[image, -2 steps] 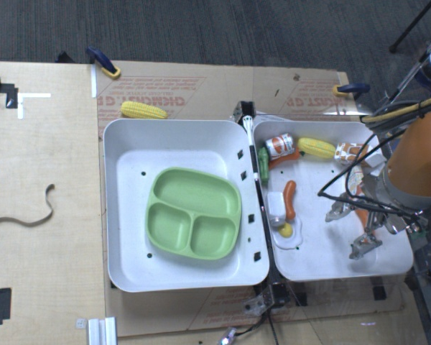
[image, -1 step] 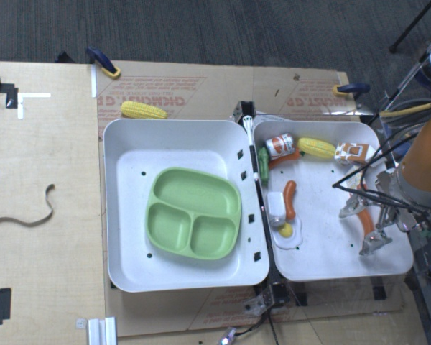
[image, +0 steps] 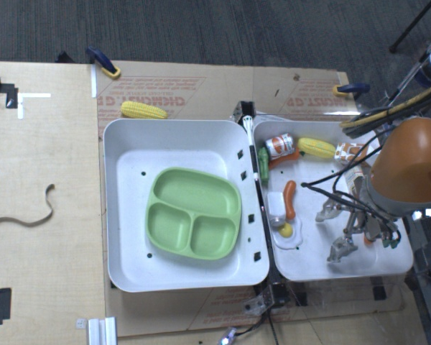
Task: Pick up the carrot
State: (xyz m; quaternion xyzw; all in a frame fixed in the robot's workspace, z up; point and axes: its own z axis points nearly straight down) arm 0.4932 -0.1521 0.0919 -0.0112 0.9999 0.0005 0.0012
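In the right bin [image: 388, 264], a slim orange piece that I take for the carrot [image: 290, 200] lies lengthwise near the left wall. My gripper [image: 334, 231] hangs low over the bin floor, a short way to the right of the carrot and apart from it. Its metal fingers [image: 325, 212] are spread open with nothing between them. The arm's orange band [image: 411, 160] and loose cables cover the bin's right side.
Near the carrot are a white block [image: 276, 205], a toy fried egg [image: 286, 230], a green piece [image: 263, 165], a reddish stick [image: 284, 160], a can [image: 280, 146] and a corn cob [image: 316, 147]. The left bin [image: 122, 214] holds a green divided plate [image: 195, 213]. Another corn cob [image: 144, 110] lies outside.
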